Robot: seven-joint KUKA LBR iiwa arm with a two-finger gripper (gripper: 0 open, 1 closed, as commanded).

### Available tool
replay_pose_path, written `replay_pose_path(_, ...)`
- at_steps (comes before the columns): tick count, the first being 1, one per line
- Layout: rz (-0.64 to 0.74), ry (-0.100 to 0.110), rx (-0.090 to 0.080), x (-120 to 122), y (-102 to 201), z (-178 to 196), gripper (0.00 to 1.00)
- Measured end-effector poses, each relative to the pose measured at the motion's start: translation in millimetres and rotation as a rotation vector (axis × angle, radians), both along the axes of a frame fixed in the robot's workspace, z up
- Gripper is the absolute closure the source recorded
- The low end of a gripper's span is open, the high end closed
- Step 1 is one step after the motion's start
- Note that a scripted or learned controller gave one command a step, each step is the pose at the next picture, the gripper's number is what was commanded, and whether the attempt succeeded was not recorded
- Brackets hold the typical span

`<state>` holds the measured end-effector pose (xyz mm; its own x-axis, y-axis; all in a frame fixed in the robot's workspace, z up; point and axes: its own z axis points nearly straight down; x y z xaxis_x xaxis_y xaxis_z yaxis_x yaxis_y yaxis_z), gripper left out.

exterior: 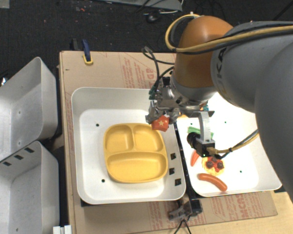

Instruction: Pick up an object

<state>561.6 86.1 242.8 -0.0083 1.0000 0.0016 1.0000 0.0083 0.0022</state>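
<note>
My gripper hangs over the right part of the left bin, just above the upper right corner of a yellow divided tray. A small red object sits between its fingers, lifted off the bin floor. In the right bin lie an orange carrot-like piece, a red sausage, a small pizza-like toy and a green piece, partly hidden by a black part of the arm.
The arm's orange band and grey body cover much of the right bin. Cables run down from the wrist across that bin. A white curved structure stands to the left of the bench. Cardboard lies beneath both bins.
</note>
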Motion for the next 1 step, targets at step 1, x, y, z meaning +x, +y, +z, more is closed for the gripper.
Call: replay_pose_path(1, -0.005, 0.002, -0.002, -0.5, -3.6, -0.5, 0.0)
